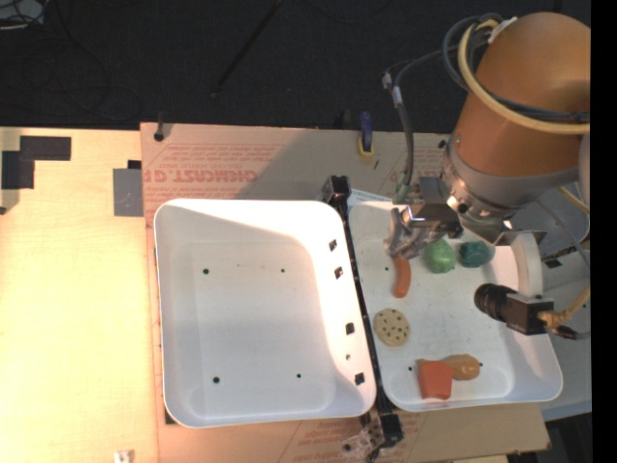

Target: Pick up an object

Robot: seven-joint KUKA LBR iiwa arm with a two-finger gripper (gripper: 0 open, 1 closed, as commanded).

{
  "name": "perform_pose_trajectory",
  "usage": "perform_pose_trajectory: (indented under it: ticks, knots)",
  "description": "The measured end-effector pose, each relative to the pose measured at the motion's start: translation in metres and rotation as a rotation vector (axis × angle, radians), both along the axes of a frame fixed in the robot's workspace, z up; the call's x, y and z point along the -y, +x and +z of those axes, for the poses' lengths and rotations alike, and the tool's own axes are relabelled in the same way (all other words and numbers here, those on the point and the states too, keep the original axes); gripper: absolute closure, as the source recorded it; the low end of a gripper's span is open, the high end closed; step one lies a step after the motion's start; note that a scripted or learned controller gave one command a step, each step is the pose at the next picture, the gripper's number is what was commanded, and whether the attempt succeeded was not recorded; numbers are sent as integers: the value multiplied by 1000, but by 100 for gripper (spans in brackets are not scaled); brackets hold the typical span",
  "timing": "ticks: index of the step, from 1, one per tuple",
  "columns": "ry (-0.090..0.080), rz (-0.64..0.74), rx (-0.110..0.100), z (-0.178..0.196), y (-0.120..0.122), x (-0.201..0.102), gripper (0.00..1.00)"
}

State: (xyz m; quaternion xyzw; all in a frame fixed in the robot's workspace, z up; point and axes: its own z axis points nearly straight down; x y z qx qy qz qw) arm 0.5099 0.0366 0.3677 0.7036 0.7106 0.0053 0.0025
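My gripper [406, 236] hangs over the far left part of the right bin [540, 394], under the arm's orange band. Just below it lies an orange-red sausage [401, 279], its upper end right at the gripper's tip. A green ball [441, 257] and a teal lump [474, 254] sit close to the gripper's right. Nearer the front are a round speckled cookie [390, 327], a red block [435, 380] and a tan piece [464, 366] touching the block.
The left bin [183, 258] stands beside the right one, their walls meeting along a black clipped divider [353, 287]. A black cylinder with cables [508, 308] juts over the right bin's right side. The bulky arm covers the bin's far right corner.
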Motion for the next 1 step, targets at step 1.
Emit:
perform_pose_trajectory:
  ticks: [1]
  knots:
    - [-5,-15,-31,-151,-25,44,100]
